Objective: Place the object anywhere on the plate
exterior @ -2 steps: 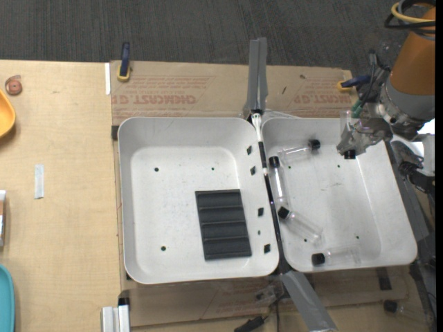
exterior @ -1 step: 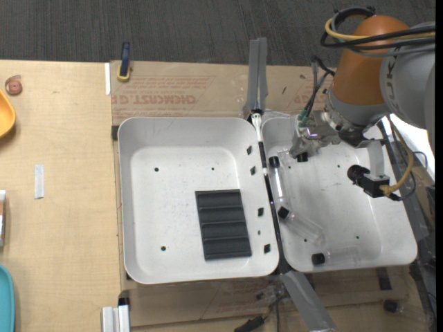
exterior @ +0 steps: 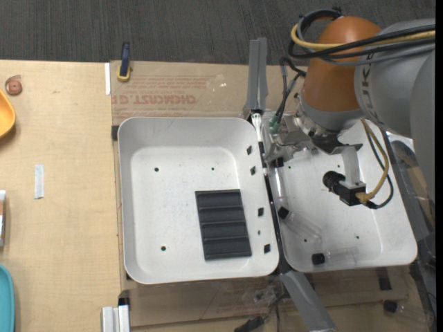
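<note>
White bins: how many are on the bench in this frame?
2. The left bin holds a dark ribbed plate. The right bin lies beside it, partly under the arm, so part of its floor is hidden.

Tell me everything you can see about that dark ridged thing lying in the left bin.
The dark ridged block is a flat, charcoal-grey rectangle, with crosswise grooves splitting it into about four bands. It looks matte, like rubber or plastic. It lies flat on the floor of the left bin, in the lower right part, its long side running top to bottom with a slight tilt. Only the bin floor touches it. The arm works over the right bin, well apart from it.
</note>
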Controlling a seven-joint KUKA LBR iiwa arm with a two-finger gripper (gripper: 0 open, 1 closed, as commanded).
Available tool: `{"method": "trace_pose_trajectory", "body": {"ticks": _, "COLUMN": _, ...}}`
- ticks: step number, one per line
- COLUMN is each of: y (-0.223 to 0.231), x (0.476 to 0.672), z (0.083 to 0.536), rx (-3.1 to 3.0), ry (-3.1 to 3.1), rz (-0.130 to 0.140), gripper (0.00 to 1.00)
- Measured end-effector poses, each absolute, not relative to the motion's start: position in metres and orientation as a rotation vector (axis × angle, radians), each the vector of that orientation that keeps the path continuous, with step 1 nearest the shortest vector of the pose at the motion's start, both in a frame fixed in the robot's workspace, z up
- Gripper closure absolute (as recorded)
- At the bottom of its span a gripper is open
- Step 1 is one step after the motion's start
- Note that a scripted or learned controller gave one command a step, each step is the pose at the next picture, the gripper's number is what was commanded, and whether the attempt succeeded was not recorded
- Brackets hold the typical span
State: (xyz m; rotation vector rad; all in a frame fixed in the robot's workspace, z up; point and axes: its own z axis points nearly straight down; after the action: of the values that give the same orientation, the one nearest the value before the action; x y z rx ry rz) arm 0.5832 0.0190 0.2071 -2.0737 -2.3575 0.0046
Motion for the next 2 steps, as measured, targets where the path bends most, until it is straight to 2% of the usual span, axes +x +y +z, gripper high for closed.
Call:
{"method": "trace_pose_trajectory", "body": {"ticks": 1, "y": 0.085, "x": 0.509, "z": 0.190, "rx": -1.902, "ry": -2.498, "rz": 0.006, "gripper": 1.00}}
{"method": "trace_pose_trajectory", "body": {"ticks": 2, "y": 0.149, "x": 0.478, "z": 0.244, "rx": -1.852, "ry": -2.537, "rz": 0.005, "gripper": 1.00}}
